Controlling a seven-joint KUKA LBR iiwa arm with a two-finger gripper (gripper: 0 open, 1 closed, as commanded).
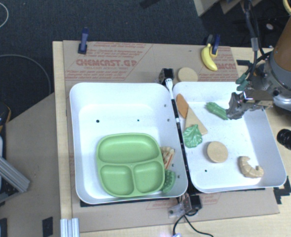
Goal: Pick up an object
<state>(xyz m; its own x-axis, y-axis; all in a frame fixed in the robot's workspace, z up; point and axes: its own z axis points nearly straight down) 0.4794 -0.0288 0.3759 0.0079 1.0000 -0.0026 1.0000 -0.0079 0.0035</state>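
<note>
One green pepper-like piece (216,109) lies touching the gripper (234,111) on its left, long axis slanting; finger spacing I cannot tell.

Enters from the right edge as a bulky grey arm (283,78) with smooth, rounded casings. Carries a broad orange band (289,46) above the wrist, the colour dull and brownish in this light. Narrows below into a pale grey, collar-like wrist (283,101) with a glossy curved surface. Trails dark cables (254,38) down along the left side of the band, looping toward the tool end. Shows a small teal-green fitting (242,79) where the cables meet the wrist hardware. Ends in a compact gripper (236,110) of dark grey and black metal, blocky and angular, with details too small to make out.
</note>
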